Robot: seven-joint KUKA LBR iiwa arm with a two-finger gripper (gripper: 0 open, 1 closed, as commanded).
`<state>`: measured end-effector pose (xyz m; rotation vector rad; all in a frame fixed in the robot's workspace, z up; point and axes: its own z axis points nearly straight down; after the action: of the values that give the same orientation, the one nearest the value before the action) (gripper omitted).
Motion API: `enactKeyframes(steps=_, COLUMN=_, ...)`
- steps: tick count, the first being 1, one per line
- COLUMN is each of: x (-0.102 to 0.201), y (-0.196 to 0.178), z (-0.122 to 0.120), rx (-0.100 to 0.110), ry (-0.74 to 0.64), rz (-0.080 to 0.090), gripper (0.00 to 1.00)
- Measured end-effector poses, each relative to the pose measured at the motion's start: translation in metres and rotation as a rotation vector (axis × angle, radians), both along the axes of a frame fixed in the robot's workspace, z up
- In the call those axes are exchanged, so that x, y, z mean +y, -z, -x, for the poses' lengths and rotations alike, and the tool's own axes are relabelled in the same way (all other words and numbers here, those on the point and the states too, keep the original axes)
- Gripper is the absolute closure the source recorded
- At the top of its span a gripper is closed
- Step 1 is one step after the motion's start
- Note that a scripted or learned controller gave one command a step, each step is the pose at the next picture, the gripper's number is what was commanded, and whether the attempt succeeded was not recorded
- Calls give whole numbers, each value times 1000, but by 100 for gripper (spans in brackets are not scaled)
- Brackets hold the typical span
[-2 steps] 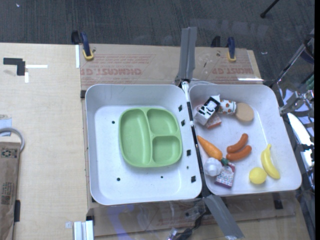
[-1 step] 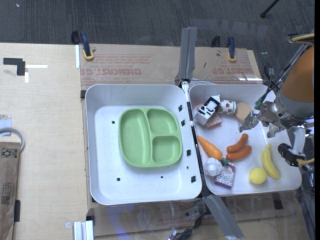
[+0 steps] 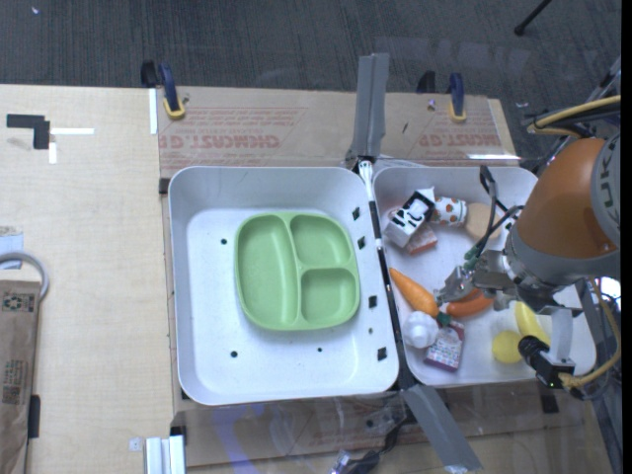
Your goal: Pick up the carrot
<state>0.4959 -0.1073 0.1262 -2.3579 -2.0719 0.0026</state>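
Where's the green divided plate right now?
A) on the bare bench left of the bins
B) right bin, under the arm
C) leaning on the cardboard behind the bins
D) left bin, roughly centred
D: the green divided plate lies flat inside the left bin, while the carrot and the other small items sit in the right bin.

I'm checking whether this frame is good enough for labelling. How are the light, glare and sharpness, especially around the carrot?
Camera view: light is even and soft, shadows faint; the green plate and left bin are crisp; slight sheen on the bin rims, no blown-out glare. The carrot is sharp; the gripper beside it is small and cluttered, so its details are hard to read.
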Motion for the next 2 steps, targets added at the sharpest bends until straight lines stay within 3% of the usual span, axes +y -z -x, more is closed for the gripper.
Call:
enactKeyframes(steps=1, x=7, y=25, z=-19, rx=-24, ry=60, rz=11, gripper=0)
enactKeyframes(steps=2, x=6, y=16, z=-19, rx=-25, ry=64, rz=11, gripper=100)
